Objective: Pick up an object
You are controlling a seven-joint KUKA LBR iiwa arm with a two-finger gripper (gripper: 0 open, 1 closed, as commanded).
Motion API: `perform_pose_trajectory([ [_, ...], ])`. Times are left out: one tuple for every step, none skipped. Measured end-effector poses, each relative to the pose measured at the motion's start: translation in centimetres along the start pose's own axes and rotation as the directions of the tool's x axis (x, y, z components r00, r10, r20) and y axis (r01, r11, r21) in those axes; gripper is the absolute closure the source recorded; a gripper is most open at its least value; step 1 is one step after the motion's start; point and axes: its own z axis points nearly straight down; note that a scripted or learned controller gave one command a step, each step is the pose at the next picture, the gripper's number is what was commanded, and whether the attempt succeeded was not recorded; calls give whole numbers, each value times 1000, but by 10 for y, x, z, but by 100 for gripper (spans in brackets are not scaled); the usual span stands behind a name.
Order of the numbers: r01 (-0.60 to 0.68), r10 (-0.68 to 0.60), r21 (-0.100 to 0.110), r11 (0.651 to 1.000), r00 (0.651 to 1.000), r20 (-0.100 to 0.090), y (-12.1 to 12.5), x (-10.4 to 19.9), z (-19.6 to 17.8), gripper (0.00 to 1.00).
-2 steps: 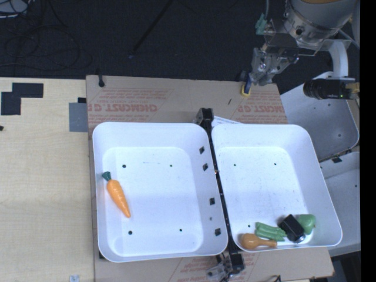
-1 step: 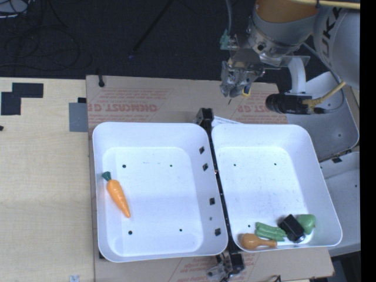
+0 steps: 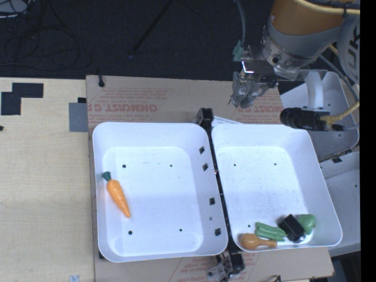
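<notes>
Orange carrot (image 3: 118,198) by left bin's (image 3: 97,157) left wall; gripper (image 3: 244,96) past right bin's (image 3: 329,204) back edge — grip state unreadable, nothing visibly held.

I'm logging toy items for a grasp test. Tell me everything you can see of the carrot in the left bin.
The carrot is a small orange toy, plastic by its look, with a dark green stub at its upper end. It lies flat on the floor of the left bin, close to the left wall, its pointed tip angled toward the lower right. Nothing else touches it; the end effector is far off, above the bench beyond the bins.
</notes>
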Motion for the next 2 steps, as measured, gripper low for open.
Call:
perform_pose_trajectory([
  [12,-12,0,1000,1000,-1,-12,95,-1,100],
  [10,-10,-2,1000,1000,-2,-5,171,-14,100],
])
